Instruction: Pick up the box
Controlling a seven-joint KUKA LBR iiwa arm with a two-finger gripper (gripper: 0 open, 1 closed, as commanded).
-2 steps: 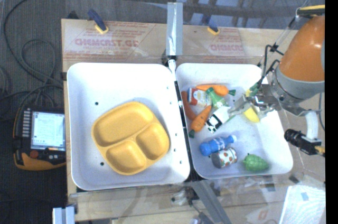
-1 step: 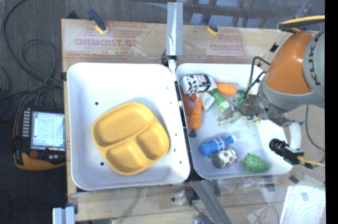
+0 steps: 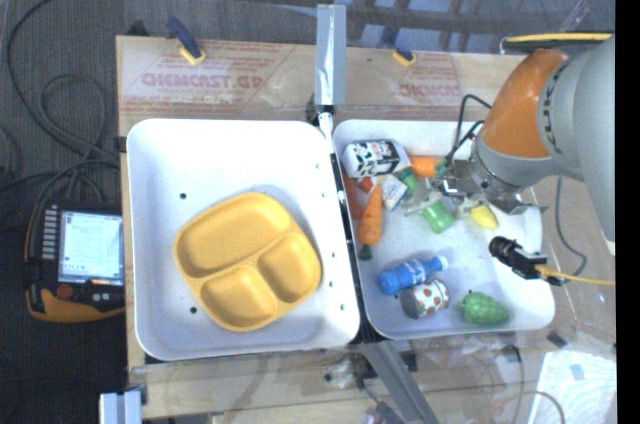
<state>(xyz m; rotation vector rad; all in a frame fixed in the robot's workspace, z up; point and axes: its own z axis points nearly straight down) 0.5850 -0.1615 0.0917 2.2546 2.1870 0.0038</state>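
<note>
Gripper [image 3: 455,184] low in right bin [image 3: 535,312], among clutter near small box [image 3: 397,191]; jaw state cannot be told. Box apparently unlifted; grasp and lift remain.

yellow tray [image 3: 248,259] left bin | carrot [image 3: 371,217], blue bottle [image 3: 410,274] right bin

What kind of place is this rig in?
Likely a robotics lab or test cell, not a kitchen. Two white bins sit on a bench over grey carpet, a teach pendant lies beside them, cables trail on the floor, and the toy food is a jumble of props.
</note>
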